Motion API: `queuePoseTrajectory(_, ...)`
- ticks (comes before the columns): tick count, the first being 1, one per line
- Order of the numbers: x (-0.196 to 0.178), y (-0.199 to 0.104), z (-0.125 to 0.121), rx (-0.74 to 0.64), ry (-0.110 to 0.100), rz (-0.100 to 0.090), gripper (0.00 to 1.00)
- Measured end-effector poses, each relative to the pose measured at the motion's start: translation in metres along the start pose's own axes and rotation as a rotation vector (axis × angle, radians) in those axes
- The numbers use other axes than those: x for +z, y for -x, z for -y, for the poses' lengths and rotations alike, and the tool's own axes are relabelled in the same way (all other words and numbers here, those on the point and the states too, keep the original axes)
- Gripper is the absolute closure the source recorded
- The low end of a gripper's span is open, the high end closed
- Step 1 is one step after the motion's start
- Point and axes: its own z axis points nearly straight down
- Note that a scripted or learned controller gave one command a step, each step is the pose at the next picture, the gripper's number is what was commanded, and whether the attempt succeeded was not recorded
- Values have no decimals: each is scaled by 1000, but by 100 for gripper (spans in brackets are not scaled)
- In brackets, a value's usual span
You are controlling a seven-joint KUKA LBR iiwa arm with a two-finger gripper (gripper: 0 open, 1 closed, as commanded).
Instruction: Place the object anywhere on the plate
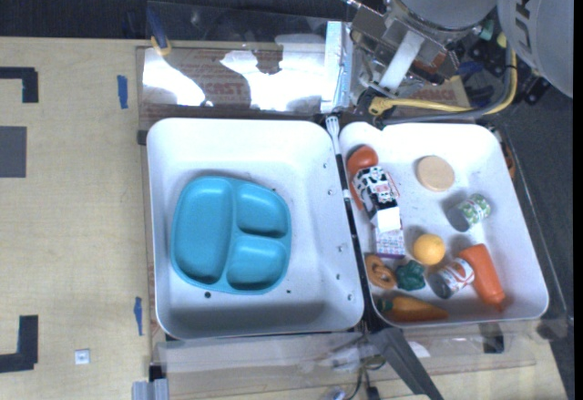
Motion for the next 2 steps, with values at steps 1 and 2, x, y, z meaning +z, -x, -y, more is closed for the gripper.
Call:
queuePoseTrajectory(1,22,-76,105,-44,-16,5,100)
queuePoseTrajectory(2,126,-77,99,35,-16,13,100)
